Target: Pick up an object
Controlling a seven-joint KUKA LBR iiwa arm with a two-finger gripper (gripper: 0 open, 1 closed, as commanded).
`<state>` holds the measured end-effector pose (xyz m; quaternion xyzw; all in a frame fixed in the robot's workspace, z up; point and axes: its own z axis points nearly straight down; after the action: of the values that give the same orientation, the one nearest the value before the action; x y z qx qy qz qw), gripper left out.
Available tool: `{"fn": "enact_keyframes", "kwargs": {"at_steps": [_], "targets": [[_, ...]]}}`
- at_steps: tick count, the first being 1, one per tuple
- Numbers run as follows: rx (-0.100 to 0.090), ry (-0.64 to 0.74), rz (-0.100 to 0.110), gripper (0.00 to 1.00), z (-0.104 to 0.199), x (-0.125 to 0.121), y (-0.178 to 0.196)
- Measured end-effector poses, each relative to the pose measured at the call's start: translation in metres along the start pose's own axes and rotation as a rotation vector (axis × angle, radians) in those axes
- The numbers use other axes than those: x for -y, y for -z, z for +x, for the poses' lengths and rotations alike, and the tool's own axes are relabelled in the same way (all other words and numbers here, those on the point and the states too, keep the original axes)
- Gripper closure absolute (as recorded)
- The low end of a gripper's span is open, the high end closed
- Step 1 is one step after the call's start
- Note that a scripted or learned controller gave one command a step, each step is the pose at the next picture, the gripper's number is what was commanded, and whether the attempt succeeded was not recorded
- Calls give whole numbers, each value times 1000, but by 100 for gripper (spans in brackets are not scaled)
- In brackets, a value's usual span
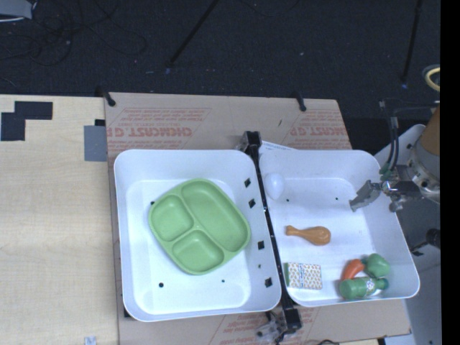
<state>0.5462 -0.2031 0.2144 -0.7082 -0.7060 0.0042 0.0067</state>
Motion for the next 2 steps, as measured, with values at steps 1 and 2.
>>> {"fn": "enact_keyframes", "kwargs": {"at_steps": [1,2], "targets": [[3,3,-14,0,0,-3,8],[2,3,-12,0,-9,-5,-45]]}}
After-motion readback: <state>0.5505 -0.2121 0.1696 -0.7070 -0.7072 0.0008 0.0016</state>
